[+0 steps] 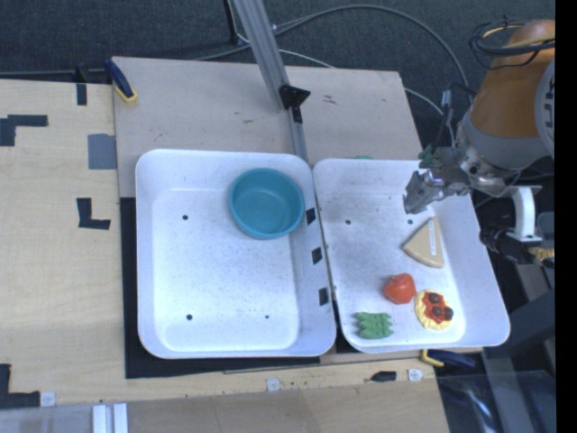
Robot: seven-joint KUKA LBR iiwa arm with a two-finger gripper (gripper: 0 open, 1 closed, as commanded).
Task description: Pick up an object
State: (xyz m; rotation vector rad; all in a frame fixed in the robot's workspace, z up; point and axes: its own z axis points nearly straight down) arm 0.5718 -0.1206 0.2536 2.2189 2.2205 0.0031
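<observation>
Camera view. Two shallow white bins sit side by side on the bench. The left bin (180, 323) contains one blue bowl (266, 203), upright, at its far edge near the inner wall. The right bin (361, 242) contains four small items grouped in its near right half: a tan wedge-shaped piece (426, 244), a red tomato-like item (399, 288), a round yellow piece with red topping (435, 310), and a green leafy piece (373, 325). The red item and the yellow piece lie just beside each other; the green piece lies near the bin's front wall, slightly left of them. A grey metal pole (266, 52) slants down from the top of the frame to the junction between the two bins. Cables run across the dark floor behind the bench.

The gripper (422, 192) is positioned over the far right portion of the right bin, with the arm entering from the right. Nothing is visible between its fingers; whether they are spread or closed cannot be determined. The tan wedge lies directly below the gripper in the frame, close to it; contact cannot be confirmed. The other three items lie farther toward the front wall.
</observation>
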